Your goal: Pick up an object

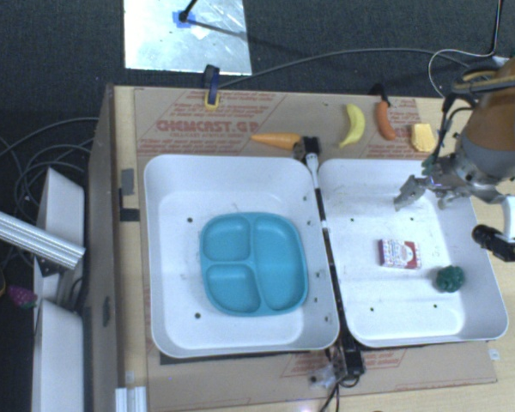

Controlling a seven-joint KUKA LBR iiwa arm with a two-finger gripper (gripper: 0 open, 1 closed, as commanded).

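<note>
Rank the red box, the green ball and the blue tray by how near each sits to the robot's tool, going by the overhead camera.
From the tool, above the right bin's upper part:
1. Red box, just below it in the right bin.
2. Green ball, lower right in the same bin.
3. Blue tray, far left, in the left bin.

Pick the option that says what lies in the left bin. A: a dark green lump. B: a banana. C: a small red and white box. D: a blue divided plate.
D: the blue divided plate sits in the left bin, while the red and white box and the dark green lump lie in the right bin and the banana rests on the bench behind the bins.
</note>
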